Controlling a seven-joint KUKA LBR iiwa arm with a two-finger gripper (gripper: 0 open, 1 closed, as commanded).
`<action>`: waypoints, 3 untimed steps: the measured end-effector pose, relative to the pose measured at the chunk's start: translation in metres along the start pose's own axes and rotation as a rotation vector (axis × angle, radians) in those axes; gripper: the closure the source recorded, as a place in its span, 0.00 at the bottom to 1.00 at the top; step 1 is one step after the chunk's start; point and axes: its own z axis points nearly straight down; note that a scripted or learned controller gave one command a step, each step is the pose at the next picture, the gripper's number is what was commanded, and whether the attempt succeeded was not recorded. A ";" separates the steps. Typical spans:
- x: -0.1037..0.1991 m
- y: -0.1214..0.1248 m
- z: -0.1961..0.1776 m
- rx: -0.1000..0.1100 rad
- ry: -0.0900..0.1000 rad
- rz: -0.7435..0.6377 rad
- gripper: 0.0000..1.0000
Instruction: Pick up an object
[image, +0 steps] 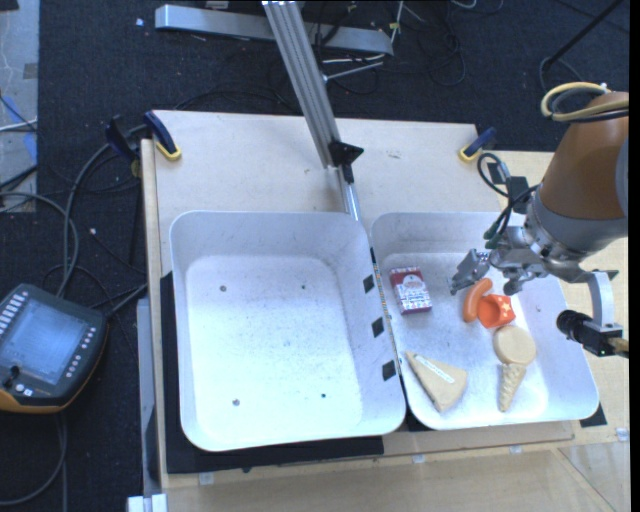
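Dark carpet strewn with cables surrounds our bench (260, 150), and at the far left of the scene a teach pendant (45, 345) lies on the floor. On the bench we see the left bin (190, 250), then the right bin (575, 395), which carries all the objects.

Moving right across that bin, we find a small red and white box (410, 291) lying flat near the divider, and a pale wedge (438, 380) nearer to us. Further right sit an orange piece (488, 308), and just nearer than it a tan ice-cream cone shape (513, 365) with its tip pointing toward the near rim.

Our gripper (478, 272) hangs just above the far edge of the orange piece, on the arm reaching in from the right. Its fingers appear spread apart with nothing between them, though the dark metal makes this hard to judge.

We judge the orange piece to be the likely target. To do this step well, we should centre the fingers on either side of it before descending, keep clear of the cone shape touching or nearly touching its near side, close firmly, and lift straight up so neighbours are not dragged.
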 end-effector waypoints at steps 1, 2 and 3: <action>0.001 -0.003 0.042 -0.001 0.000 0.000 0.00; -0.005 -0.004 0.087 -0.001 0.000 0.001 0.00; -0.005 -0.003 0.074 -0.005 -0.001 0.001 1.00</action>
